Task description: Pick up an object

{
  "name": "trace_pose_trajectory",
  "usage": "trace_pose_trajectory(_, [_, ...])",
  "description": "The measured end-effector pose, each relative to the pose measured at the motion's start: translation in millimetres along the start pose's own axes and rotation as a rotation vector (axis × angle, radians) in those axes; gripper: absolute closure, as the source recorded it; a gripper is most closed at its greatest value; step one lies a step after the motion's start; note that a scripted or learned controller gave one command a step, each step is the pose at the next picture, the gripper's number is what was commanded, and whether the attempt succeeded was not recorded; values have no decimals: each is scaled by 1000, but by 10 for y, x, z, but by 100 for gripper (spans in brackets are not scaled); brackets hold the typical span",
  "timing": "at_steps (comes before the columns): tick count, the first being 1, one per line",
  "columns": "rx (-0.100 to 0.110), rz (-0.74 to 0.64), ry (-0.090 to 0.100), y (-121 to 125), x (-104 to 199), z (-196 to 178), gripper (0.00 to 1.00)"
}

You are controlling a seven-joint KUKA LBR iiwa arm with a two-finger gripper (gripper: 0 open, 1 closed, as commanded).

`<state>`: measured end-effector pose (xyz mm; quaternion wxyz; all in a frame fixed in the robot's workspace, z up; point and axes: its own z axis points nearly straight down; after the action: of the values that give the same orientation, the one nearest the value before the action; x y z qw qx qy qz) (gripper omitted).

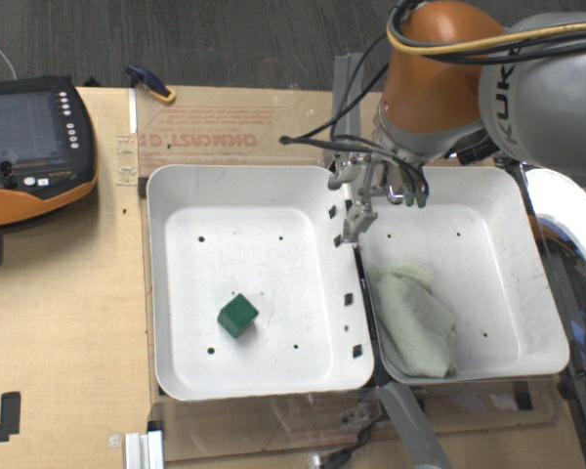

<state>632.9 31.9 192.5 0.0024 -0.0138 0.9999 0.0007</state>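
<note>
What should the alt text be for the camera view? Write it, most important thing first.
A grey-and-orange robot arm holds its claw above the divide between two shallow white bins. The left bin contains a small green cube; the right bin contains a crumpled pale cloth.

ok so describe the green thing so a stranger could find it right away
Start at the left white bin of the two. The green block lies on its floor toward the near edge, left of centre. It is small, cube-like and dark green, unlike the pale cloth crumpled in the right bin.
</note>
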Motion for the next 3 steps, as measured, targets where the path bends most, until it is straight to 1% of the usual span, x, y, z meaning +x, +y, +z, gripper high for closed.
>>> trace_pose_trajectory(1, [-1,-258,-1,634,-252,-2,0])
trace_pose_trajectory(2, [-2,-726,-2,659,-290,36,0])
trace_pose_trajectory(3, [-3,-891,1,1072,-292,1000,0])
